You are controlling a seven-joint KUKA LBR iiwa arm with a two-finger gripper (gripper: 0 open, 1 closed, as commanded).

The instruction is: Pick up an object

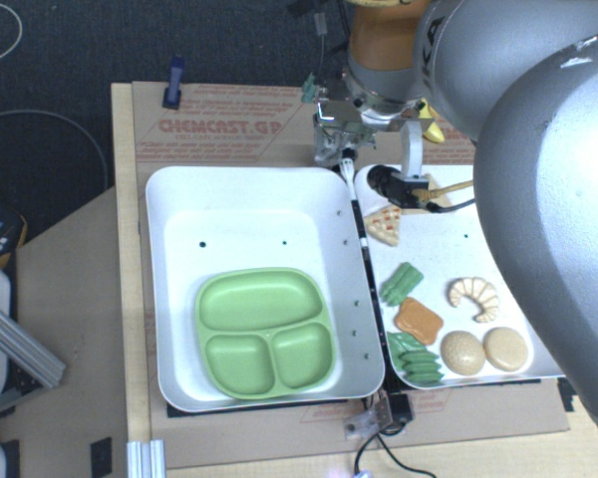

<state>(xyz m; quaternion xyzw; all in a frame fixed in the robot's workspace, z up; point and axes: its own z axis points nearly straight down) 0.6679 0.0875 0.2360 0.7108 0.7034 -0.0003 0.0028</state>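
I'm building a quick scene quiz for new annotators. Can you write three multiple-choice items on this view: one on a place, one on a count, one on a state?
1. Where does the green divided plate lie?
A. In the left bin
B. In the right bin
C. On the cardboard behind the bins

2. How many compartments does that plate have?
A. Two
B. Three
C. Five

3. Where is the end effector?
A. Low over the divided plate
C. Beyond the near edge of the bench
B. At the far end of the bins, over their shared rims

Key: 1 A, the plate fills the left bin's near half. 2 B, one wide section and two small ones. 3 B, it hangs above the far rims, near the pizza slice.
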